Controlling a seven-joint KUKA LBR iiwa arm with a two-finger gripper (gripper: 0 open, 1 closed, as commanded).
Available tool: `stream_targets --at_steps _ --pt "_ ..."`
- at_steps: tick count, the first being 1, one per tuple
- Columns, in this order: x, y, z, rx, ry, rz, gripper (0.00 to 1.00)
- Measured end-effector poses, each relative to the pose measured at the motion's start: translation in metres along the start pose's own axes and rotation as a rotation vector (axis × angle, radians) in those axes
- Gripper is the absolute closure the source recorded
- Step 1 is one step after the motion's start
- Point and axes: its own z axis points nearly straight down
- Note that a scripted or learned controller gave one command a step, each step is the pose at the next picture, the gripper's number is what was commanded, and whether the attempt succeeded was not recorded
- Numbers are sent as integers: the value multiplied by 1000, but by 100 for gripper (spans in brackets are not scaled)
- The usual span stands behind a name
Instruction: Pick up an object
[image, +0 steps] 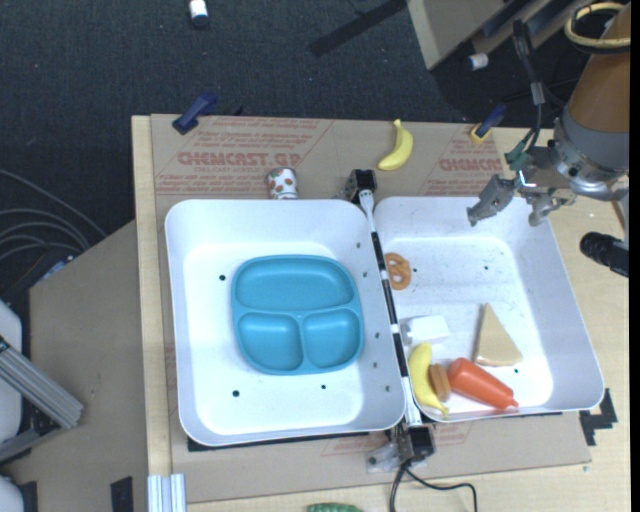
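My gripper (513, 201) hangs over the far edge of the right bin (560, 300), its two fingers spread wide with nothing between them. Below it in that bin lie a pretzel (398, 270) at the left wall, a white block (428, 329), a tan wedge (495, 338), an orange carrot (481, 383), a yellow banana (423, 377) and a small hot dog (439, 381). These toys cluster toward the near side of the bin, well apart from the gripper.
The left bin (200, 330) holds a blue divided plate (296, 312). On the board behind the bins lie a second banana (396, 148) and a small spotted toy (283, 182). Blue clamps (193, 113) sit at the board's far corners.
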Motion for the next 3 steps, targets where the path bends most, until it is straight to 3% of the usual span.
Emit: stream_targets --at_steps 1,2,3 --pt "21 20 176 -2 -1 0 0" --pt "21 20 166 -3 0 1 100" --pt "21 20 156 -4 0 2 100"
